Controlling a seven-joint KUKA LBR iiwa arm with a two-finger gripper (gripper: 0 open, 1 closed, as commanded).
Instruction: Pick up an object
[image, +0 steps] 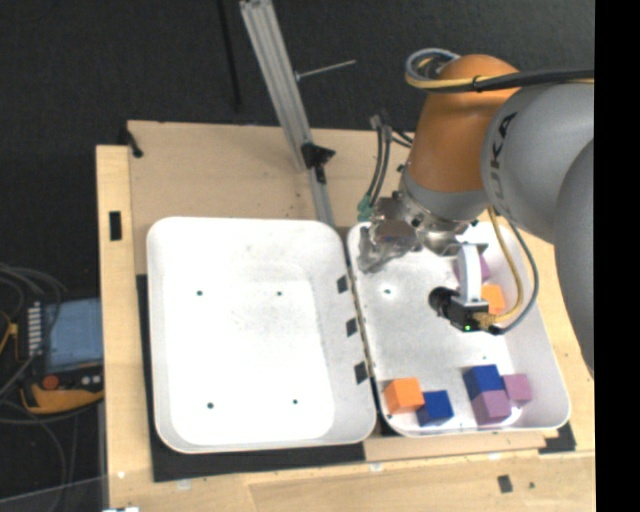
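My gripper (372, 248) hangs low over the upper left corner of the right bin (400, 330), close to the wall it shares with the left bin. Nothing shows in its grasp. Along the right bin's front edge lie an orange block (404, 394), a small blue block (435, 407), a larger blue block (483, 380), a purple block (491, 406) and a lighter purple block (518, 388). A small orange block (493, 297) and a pink-purple block (481, 266) sit by the bin's right side, partly behind the arm's cables.
The left bin (245, 330) lies beside the right one. A slanted metal pole (285, 100) rises behind the bins. A black part with a green light (452, 305) hangs from the arm over the right bin. The arm's grey and orange body (470, 110) covers the bin's upper right.
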